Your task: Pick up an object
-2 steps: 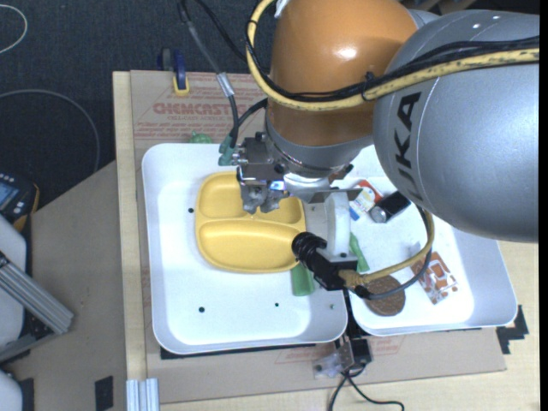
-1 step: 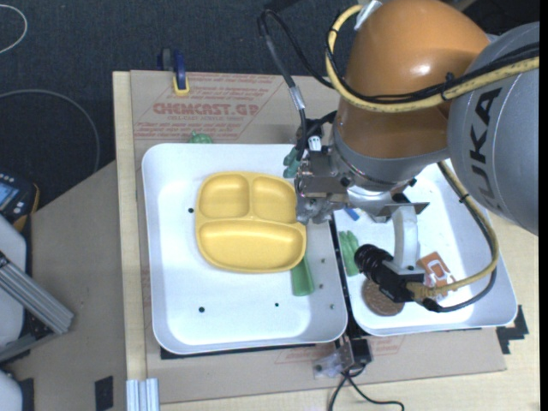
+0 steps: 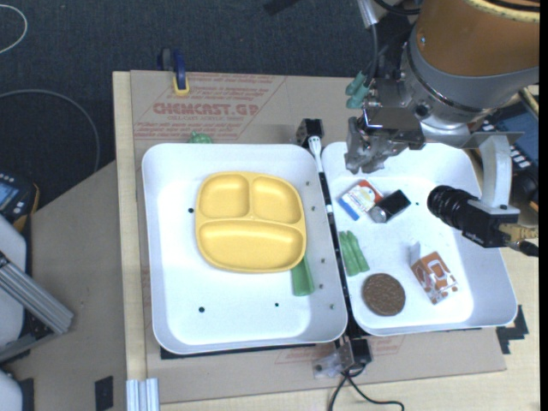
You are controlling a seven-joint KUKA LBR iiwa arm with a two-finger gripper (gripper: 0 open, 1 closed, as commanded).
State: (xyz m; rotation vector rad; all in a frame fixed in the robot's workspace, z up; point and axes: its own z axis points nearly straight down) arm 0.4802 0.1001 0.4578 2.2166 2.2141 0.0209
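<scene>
Left of my gripper [image 3: 370, 157]: one yellow tray [image 3: 251, 222]. Below it: one brown disc [image 3: 384, 294], two green strips [image 3: 352, 253]. My jaws' spread: cannot tell.

Yellow tray [image 3: 251, 223], brown disc [image 3: 384, 293]

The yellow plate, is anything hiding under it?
A green strip pokes out from under the yellow plate's lower right edge in the left bin. How far it runs underneath is covered.
</scene>
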